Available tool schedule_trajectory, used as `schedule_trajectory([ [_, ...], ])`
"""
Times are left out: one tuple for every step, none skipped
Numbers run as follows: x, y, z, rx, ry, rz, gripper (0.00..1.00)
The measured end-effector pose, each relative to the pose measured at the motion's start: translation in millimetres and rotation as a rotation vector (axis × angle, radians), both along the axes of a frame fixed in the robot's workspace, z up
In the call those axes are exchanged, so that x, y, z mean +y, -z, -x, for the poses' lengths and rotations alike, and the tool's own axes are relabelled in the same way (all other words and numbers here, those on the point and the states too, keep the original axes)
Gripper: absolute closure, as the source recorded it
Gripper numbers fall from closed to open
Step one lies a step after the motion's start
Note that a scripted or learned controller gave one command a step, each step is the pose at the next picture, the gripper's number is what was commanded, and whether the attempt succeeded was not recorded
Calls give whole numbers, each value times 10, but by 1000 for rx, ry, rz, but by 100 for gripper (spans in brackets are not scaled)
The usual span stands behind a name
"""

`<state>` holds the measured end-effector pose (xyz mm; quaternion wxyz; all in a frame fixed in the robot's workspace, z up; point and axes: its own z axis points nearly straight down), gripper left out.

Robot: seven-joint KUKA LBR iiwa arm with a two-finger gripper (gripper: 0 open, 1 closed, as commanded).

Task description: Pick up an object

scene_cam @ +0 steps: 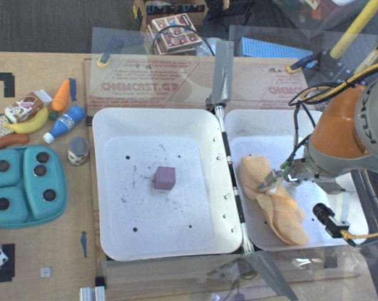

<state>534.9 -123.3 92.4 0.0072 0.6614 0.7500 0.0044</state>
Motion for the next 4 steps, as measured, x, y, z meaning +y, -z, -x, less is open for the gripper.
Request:
schedule_trajectory([
  [232,-4,245,-5,50,1,0],
  [54,-24,-533,2,112,-1,0],
  [-513,-3,-3,1,26,0,0],
  [90,-13,-628,-4,-196,4,0],
])
